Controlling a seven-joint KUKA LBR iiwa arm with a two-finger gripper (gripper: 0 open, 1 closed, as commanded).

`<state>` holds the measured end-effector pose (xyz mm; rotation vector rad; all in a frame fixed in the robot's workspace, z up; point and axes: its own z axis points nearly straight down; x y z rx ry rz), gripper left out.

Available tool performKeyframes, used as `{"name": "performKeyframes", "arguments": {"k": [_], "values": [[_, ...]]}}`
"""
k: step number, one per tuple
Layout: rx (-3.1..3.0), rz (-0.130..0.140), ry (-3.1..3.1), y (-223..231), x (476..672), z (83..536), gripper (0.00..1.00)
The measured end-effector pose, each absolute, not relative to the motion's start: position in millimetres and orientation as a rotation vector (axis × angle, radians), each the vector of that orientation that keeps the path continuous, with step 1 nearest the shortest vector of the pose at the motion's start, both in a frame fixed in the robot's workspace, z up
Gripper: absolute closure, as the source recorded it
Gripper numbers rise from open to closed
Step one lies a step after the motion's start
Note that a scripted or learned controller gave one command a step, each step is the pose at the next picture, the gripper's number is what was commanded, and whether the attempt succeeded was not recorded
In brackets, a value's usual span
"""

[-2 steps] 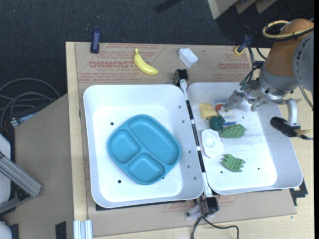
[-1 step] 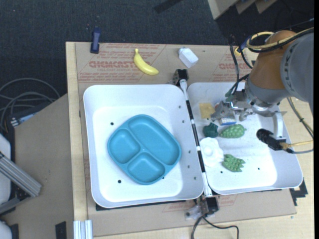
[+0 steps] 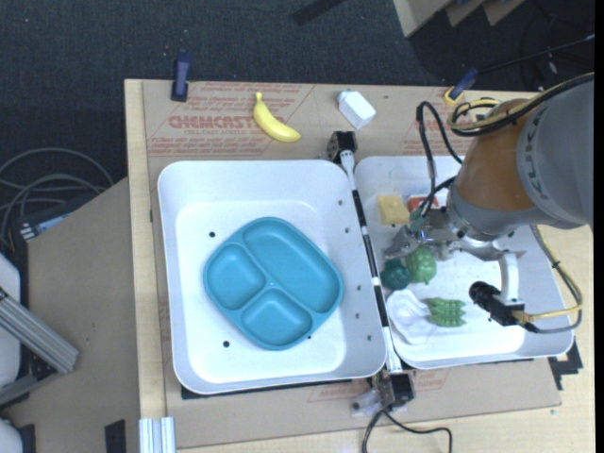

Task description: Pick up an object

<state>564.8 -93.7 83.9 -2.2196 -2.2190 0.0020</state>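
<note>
The grey arm with its orange band reached down into the right white bin (image 3: 543, 343), its hand (image 3: 422, 243) low among a crowded cluster by the dividing wall: a round dark-green toy (image 3: 396, 275), a lighter green lump (image 3: 423, 267) and a spiky green piece (image 3: 445, 311). I could not tell how the hand was set. The left white bin (image 3: 179, 206) kept a blue divided plastic plate (image 3: 272, 281), probably as an alternative pick.

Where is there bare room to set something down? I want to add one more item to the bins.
The left bin has bare floor around the blue tray, widest along its top and left walls. The right bin is crowded: the gripper hangs over green toys and a yellow block. Its lower right corner looks freer.
</note>
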Motion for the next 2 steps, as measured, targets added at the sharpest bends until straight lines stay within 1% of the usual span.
{"name": "performKeyframes", "arguments": {"k": [1,2], "values": [[-2.223,0.0,-2.22,-94.0,565.4,94.2,1.0],[-2.22,-0.004,-2.224,-29.7,602.6,185.5,1.0]]}}
